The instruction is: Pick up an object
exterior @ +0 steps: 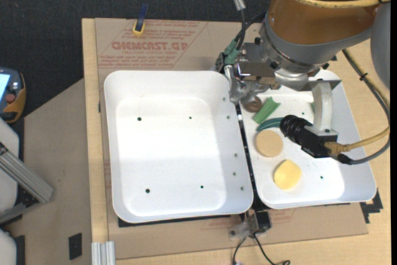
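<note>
— Several things sit in the right bin (353, 189): a tan disc (269, 144), a yellow lump (287, 174), a green piece (266, 110).

— And the gripper (243, 91)?

— Low by the divider; grip unclear. Descending there, it might strike the bin wall and miss.

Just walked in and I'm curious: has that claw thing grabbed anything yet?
Gripper: low over the right bin, near the green piece; open, shut or holding anything cannot be told.
</note>
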You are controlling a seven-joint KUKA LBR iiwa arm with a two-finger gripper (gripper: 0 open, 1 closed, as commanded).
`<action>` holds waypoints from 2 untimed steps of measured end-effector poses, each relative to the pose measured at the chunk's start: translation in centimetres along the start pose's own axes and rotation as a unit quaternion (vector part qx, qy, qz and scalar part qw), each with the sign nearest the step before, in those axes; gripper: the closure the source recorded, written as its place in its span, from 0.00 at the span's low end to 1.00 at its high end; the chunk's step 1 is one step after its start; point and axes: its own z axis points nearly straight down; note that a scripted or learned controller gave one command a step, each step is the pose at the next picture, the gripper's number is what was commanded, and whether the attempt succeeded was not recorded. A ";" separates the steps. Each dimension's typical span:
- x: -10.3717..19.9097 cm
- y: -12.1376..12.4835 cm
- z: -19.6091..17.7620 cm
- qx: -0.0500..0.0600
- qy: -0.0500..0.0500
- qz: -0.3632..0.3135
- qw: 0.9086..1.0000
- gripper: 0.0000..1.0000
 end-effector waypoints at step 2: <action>8.4 0.0 -7.3 0.000 0.001 -0.001 1.000 1.00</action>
